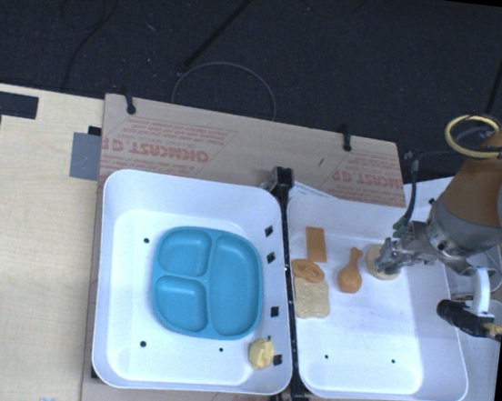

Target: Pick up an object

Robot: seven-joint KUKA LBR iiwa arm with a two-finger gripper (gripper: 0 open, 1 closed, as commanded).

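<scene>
Bench (pixel 26 239): pale wood top, two shallow white bins side by side on a cardboard sheet (pixel 239 152).
Arm (pixel 475 202): grey, orange band above the wrist, reaching in from the right edge of the bench and dipping low over the right bin.
Left bin (pixel 133 189): a blue divided plate (pixel 206 282) sits square in the middle, and there's a small yellow lump (pixel 261 352) down in the near right corner.
Right bin (pixel 412 372): all the food pieces crowd the left edge, and the near half is plain white floor.
Pieces: an orange strip (pixel 317 244) nearest the far edge, a brown ring (pixel 307 270) below it, a beige flat slab (pixel 313 298) below that, and a pear-shaped tan piece (pixel 351 272) just to their right.
Gripper (pixel 388 262): down near the bin floor, close beside the pear-shaped tan piece but apart from it. Whether it's clenched or released, I can't tell from here.
Progress: nothing lifted yet, I'd say. Every piece lies on a bin floor, so the grasp and the lift are both still to come.
</scene>
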